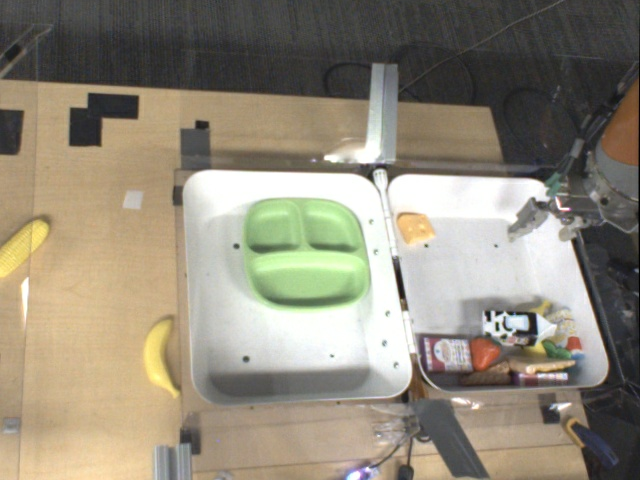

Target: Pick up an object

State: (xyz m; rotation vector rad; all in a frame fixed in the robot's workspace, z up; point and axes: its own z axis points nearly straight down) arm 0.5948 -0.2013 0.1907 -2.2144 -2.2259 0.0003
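- The arm [618, 153] comes in at the right edge, grey with an orange band, above the far right corner of the right bin [470, 268].
- The gripper [545, 213] hangs over the far right part of that bin. One grey finger points down and left, another short part shows just to its right; nothing is seen between them. How wide they stand cannot be told from this slant.
- The right bin holds an orange wedge [416, 228] at its far left corner, well apart from the gripper.
- Along the near wall of the right bin lies a heap: a dark red carton [445, 353], a red strawberry [486, 354] touching it, a black-and-white box [510, 325] just beyond, and small yellow and red pieces [556, 340] at the right end. What each small piece is cannot be told.
- The left bin [290, 378] holds a green plate [305, 251] with three compartments, lying flat in the far half.
- On the bench [90, 268] left of the bins lie a banana [160, 356] near the left bin's near corner and a corn cob [22, 247] at the left edge.
- Black shapes [100, 116] mark the far left of the bench.
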